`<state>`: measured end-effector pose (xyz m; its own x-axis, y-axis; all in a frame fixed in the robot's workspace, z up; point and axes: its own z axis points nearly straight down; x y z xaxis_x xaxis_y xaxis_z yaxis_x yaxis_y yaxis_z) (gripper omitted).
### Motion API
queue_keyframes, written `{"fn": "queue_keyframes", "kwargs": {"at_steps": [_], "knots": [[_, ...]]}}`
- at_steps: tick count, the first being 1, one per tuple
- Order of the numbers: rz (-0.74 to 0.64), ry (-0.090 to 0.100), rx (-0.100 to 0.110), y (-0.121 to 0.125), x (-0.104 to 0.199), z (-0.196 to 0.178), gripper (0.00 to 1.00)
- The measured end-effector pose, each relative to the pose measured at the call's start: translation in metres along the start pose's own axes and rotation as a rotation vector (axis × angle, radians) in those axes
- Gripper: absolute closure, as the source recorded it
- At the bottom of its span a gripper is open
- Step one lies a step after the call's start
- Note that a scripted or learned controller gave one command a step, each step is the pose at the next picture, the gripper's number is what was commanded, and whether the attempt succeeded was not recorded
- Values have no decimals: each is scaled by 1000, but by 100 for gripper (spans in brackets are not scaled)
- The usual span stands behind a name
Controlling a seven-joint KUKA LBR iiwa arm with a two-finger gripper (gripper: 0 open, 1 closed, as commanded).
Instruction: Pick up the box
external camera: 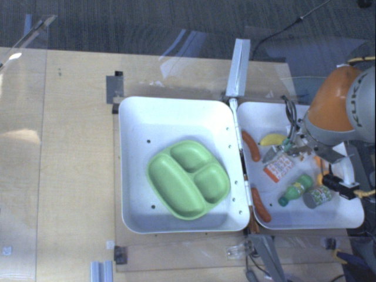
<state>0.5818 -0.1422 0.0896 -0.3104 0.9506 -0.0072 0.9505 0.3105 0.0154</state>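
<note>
The task seems to be in its early part: the box [278, 168], a small flat carton with an orange and white pattern, lies on the floor of the right bin [305, 218], not lifted. The end effector [292, 147] is low over this bin, just above and to the right of the box, very near its upper edge, but I cannot tell if it touches the box, and how far it is open I also cannot tell, because the grey wrist and some cables cover it. So the grasp and the lift are, in my judgement, both left to do. Around the box are a yellow banana [272, 139], two red sausages [251, 146], a green bottle [295, 190] and a small can [318, 196]. The left bin [135, 157] holds a green divided plate [188, 178]. The arm itself is cut off at the right, and the worktop [59, 157] reflects light there, so small details are hard to read.
</note>
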Motion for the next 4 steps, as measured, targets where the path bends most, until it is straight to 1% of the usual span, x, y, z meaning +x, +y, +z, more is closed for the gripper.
{"fn": "queue_keyframes", "kwargs": {"at_steps": [1, 2, 3, 4], "knots": [[-1, -5, -9, 3, -2, -13, 100], [70, 4, 9, 16, 37, -135, 100], [70, 4, 10, 16, 37, -134, 0], [120, 5, 13, -45, 30, -80, 0]]}}
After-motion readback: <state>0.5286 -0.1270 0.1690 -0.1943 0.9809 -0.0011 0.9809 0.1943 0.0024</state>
